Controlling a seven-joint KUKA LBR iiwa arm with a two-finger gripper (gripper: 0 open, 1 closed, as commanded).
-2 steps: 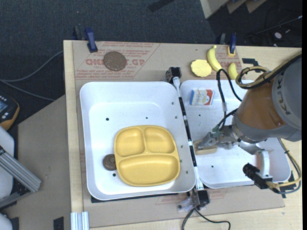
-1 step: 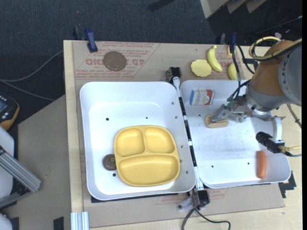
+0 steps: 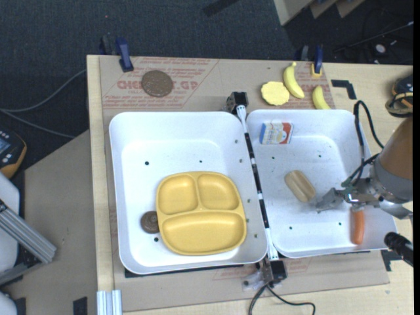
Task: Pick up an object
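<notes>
Gripper position: I read the gripper (image 3: 326, 201) low over the right bin (image 3: 308, 241), toward its right side, with the arm (image 3: 397, 169) entering from the right edge of the view.
Jaw state: I cannot tell whether the jaws are open or closed; the dark metal tip is too small and blurred. I see nothing between them.
Nearest object: the tan bread roll (image 3: 300, 186) lies on the right bin floor, just beside the gripper tip, up and to the left of it.
Long axis of roll: it runs diagonally, from upper left to lower right, so its lower end points toward the tip.
Second candidate: the orange sausage (image 3: 357, 227) lies near the bin's right wall, below and to the right of the tip, long axis near vertical in the view.
Third candidate: the small milk carton (image 3: 275, 133) rests near the bin's far wall, well apart from the tip.
Left bin (image 3: 131, 149): it holds the yellow divided plate (image 3: 199, 212) and a brown disc (image 3: 150, 222) touching the plate's left edge.
Judgement: I rate the roll as the likeliest target; the jaws should close across its short width.
</notes>
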